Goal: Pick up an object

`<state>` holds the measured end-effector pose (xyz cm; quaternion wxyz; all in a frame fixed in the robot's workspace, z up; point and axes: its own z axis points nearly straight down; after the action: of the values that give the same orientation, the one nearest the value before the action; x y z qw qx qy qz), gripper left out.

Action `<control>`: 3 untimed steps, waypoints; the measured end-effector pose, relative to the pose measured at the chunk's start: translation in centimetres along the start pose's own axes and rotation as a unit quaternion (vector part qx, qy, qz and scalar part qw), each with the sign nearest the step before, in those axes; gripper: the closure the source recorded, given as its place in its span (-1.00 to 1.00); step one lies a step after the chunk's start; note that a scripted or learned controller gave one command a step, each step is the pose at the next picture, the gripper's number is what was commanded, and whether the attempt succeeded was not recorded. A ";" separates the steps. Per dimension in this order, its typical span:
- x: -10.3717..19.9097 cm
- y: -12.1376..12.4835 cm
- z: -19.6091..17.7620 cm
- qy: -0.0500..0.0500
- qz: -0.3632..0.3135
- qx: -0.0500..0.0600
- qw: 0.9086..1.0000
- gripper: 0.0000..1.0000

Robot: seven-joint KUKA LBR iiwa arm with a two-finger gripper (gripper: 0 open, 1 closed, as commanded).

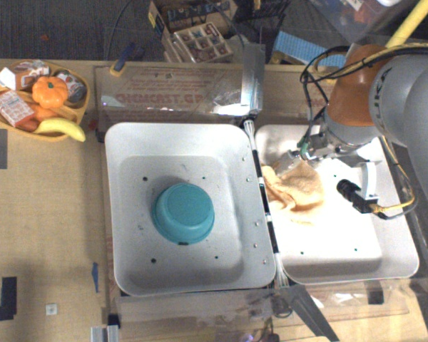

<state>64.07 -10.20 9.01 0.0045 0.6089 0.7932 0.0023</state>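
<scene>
While the grey arm [406, 98] reaches in from 3 o'clock, its gripper [304, 150] sits low in the right bin [342, 248], at the 12 o'clock edge of a crumpled tan cloth [296, 187]. Whether it is released or grasping cannot be told. A teal bowl [185, 213] lies upside down in the left bin [128, 155]. A fruit basket [36, 105] stands on the desk [43, 226] at 10 o'clock.

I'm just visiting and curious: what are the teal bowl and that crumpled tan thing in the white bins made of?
The bowl looks like moulded plastic: even teal colour, smooth matte surface, soft rounded edges. It seems to lie upside down. The tan thing looks like soft cloth or perhaps thin paper: it lies in limp folds and wrinkles. The bins look like smooth white plastic.
</scene>
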 end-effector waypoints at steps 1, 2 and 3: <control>-0.1 0.2 -1.2 -0.001 0.000 -0.003 1.000 1.00; -0.1 0.2 -1.2 -0.001 0.000 -0.003 1.000 -1.00; 0.0 0.3 0.0 0.000 -0.019 0.000 1.000 -1.00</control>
<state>64.33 -10.11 9.02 0.0049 0.5941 0.8044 0.0018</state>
